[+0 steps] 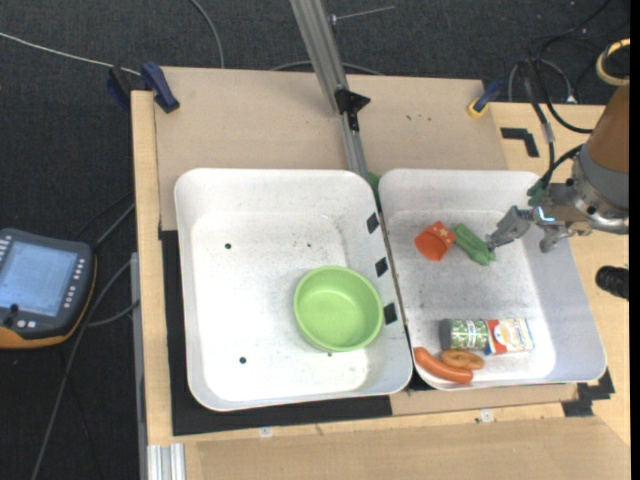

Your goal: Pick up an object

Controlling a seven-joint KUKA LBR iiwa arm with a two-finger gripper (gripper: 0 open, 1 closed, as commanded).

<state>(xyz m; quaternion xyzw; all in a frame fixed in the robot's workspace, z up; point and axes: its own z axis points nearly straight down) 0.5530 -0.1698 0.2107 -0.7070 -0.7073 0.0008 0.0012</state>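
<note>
Hovering over the right bin (575,298), the gripper (528,230) has fingers spread apart w/ nothing between them. One fingertip sits just beside the green block (473,244), which lies next to an orange cup (434,241). Near the front edge: a small carton (487,336) and a hot dog (445,364). A green bowl (338,309) sits in the left bin (215,203).
</note>
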